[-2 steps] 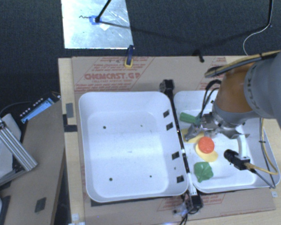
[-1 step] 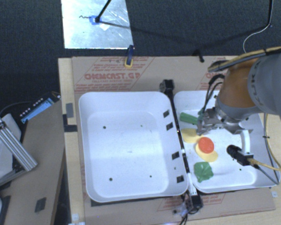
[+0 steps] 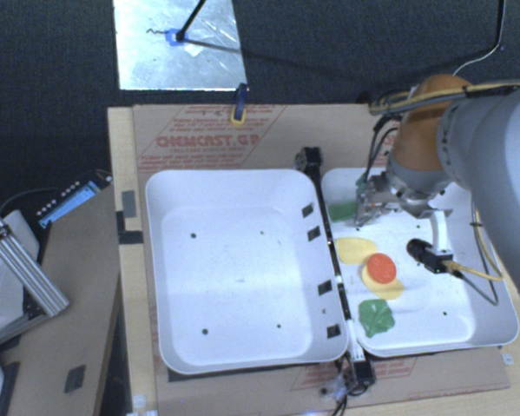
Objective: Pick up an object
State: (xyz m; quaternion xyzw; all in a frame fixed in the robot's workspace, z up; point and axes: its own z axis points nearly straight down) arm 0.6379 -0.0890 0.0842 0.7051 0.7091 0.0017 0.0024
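Gripper (image 3: 365, 208): low over the right bin (image 3: 488, 326) at its 10 o'clock corner; finger spacing cannot be told.
Objects: red round piece (image 3: 381, 268) on a yellow one (image 3: 356, 248); crumpled green piece (image 3: 375, 316) at its 6 o'clock.
Left bin (image 3: 168, 199): white, shallow.

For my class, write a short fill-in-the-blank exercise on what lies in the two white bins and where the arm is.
1. The orange-red round object rests on a ____ piece.
2. The bright green object lies in the ____ bin.
3. The gripper hangs over the right bin, near its ____ corner.

Missing words: yellow; right; upper left
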